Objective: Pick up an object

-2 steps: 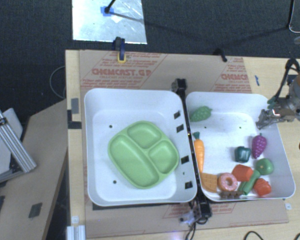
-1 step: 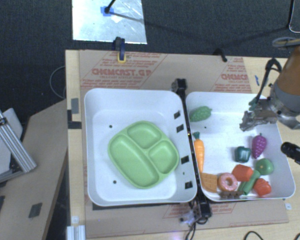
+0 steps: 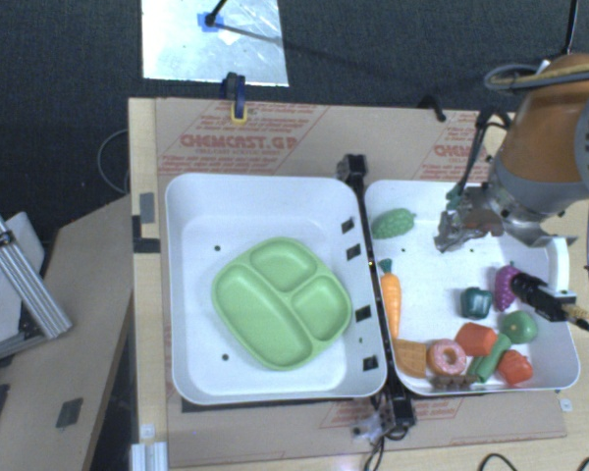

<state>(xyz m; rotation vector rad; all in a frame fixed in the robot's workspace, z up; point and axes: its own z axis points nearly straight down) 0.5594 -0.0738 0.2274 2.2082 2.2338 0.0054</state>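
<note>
Gripper hovering over right bin, grip state impossible to tell.
Nearest: green toy vegetable near bin's back-left corner (likely light, stiff, slick plastic); best pinched across its narrow middle.

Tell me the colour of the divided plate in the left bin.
Light green, seen in the camera view.

Bench: surfaced with printed brown board. Borne directly upon it, side by side and touching: left white bin and right white bin. A blue-and-yellow clamp is fixed at the far edge.
</note>
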